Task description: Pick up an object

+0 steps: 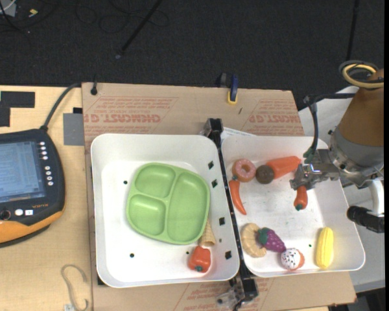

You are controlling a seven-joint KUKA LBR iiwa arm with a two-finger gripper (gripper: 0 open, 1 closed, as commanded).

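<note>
My gripper (303,185) hangs over the right part of the right bin (350,238), coming in from the right. It is shut on a small red-orange pepper (301,199), whose top end sits between the fingers while the rest hangs down above the bin floor. Also in this bin are an orange carrot (284,166), a brown ball (265,173), a pink donut (244,170), a red chili (236,196), a cookie (251,240), purple grapes (271,240), a white-and-red ball (292,259) and a yellow corn cob (324,247).
The left bin (110,173) holds a green divided plate (168,203), a red tomato-like piece (199,259) and a cone (209,234). A black divider (222,193) runs between the bins. A tablet (19,180) lies at the far left.
</note>
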